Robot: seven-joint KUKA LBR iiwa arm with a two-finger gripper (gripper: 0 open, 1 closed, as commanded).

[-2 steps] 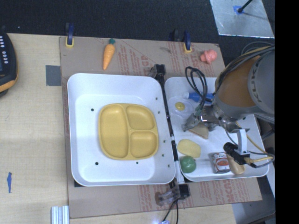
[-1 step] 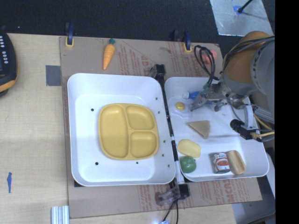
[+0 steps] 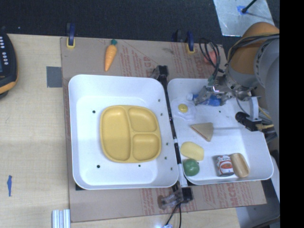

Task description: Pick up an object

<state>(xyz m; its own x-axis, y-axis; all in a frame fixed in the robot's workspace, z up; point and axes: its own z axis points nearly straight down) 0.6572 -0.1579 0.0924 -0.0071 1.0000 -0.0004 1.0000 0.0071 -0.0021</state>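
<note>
Right bin [image 3: 266, 172] holds the gripper [image 3: 207, 98]; blurred, its jaws' state is unclear

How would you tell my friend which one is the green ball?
Look at the white bin on the right. Go to its near corner beside the other bin, just below the pale yellow lump. The green ball sits there, the one green, round thing among tan and yellow pieces.
</note>
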